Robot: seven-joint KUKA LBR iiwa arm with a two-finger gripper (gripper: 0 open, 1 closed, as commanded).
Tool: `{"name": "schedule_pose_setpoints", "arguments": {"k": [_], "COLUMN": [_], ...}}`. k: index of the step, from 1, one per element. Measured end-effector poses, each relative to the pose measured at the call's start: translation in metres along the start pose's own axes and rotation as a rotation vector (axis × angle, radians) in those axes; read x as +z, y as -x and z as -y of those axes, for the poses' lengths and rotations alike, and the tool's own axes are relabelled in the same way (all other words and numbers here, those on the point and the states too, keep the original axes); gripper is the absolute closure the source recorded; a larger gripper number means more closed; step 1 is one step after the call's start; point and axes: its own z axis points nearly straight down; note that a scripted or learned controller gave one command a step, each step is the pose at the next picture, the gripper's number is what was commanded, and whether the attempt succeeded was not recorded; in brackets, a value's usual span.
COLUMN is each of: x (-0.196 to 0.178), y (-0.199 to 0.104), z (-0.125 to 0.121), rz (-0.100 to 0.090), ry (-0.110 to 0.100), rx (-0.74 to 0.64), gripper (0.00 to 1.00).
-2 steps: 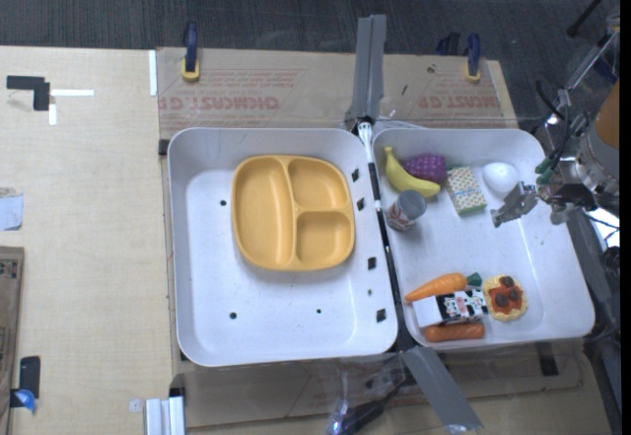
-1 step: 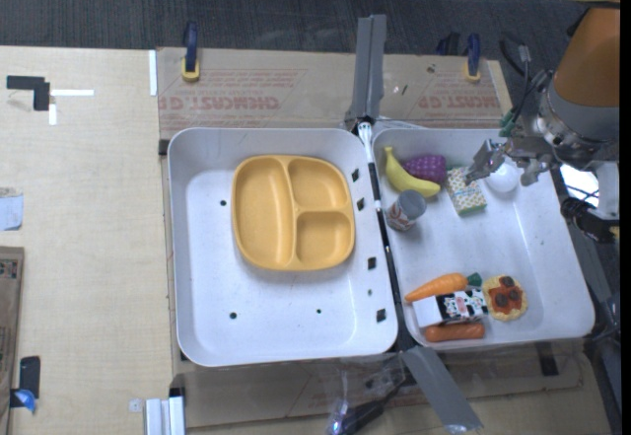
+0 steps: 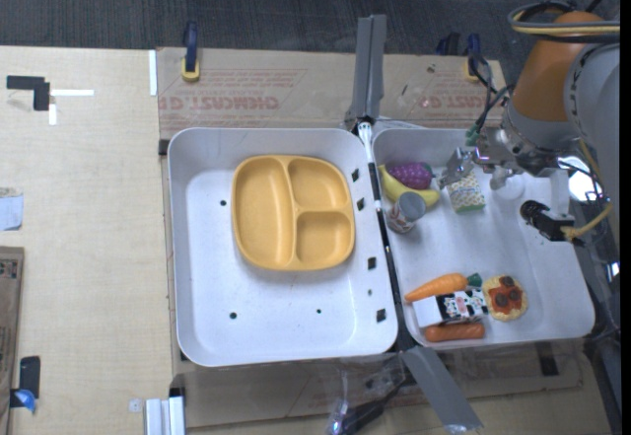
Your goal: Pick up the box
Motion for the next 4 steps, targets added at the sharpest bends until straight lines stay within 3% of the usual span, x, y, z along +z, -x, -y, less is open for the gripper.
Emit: {"name": "schedule_pose_setpoints", "arguments": {"k": [1, 2, 3, 4], "x": [0.011, 0.011, 0.004, -0.004], "y": [-0.010, -0.029, -0.027, -0.025], "z": [0.018, 0.026, 0.028, 0.030], "rz": [0.000, 0.000, -0.001, -0.001], "ry": [0.000, 0.001, -0.006, -0.011], "rx": [-0.072, -0.373, -0.368, -0.363], "gripper": [0.00, 0.00, 1.00, 1.00]}}
